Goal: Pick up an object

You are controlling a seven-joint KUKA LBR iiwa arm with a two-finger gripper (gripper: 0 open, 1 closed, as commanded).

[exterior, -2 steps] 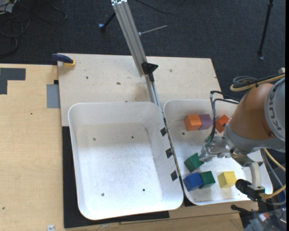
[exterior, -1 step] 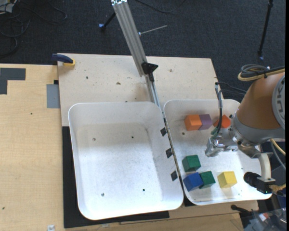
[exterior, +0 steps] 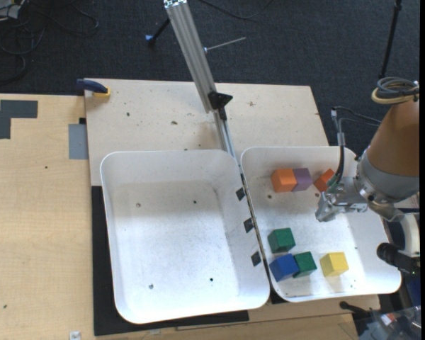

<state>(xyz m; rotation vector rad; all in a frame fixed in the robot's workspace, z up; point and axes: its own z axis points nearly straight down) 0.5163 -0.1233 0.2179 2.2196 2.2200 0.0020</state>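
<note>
Right now the gripper (exterior: 327, 210) hangs over the right bin (exterior: 382, 278) — beside the orange block (exterior: 284, 180) — grip state unclear.

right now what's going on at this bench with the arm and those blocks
A grey robot arm reaches in from the right over the right bin, its gripper hanging low near the orange block, purple block and a second orange block partly hidden behind it. Nothing is visibly held. Two green blocks, a blue block and a yellow block sit nearer the front. The left bin sits beside it.
</note>
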